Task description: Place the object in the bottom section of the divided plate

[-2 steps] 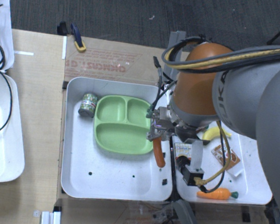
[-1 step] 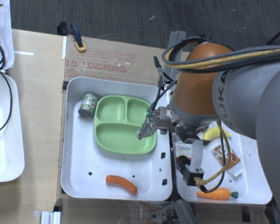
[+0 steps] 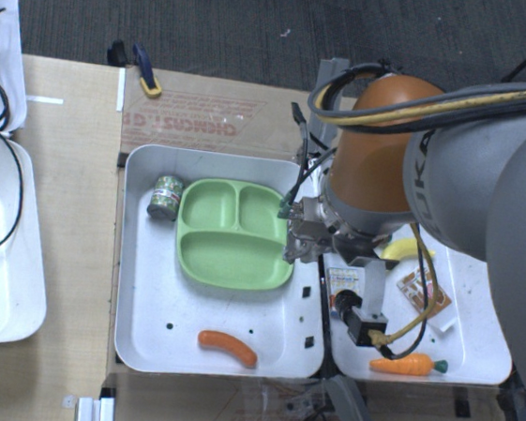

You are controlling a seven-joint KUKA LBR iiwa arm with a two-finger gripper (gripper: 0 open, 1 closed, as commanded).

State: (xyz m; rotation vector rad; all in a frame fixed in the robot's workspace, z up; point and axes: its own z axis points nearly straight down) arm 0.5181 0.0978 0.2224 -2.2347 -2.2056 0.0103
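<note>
A green divided plate (image 3: 235, 235) lies in the left bin (image 3: 137, 323), with two small sections at the back and one large section toward the front; all look bare. My gripper (image 3: 301, 243) hangs at the plate's right rim, near the wall between the two bins, under the orange wrist band. The wrist body hides whatever lies below it. An orange sausage-like piece (image 3: 228, 345) lies near the left bin's front wall. A small can with a green label (image 3: 164, 196) stands left of the plate.
The right bin (image 3: 473, 356) holds a toy carrot (image 3: 404, 364) at the front, a banana (image 3: 408, 250) partly under the arm, and a brown packet (image 3: 421, 291). A black cable block (image 3: 360, 326) hangs below the wrist. Cardboard lies behind the bins.
</note>
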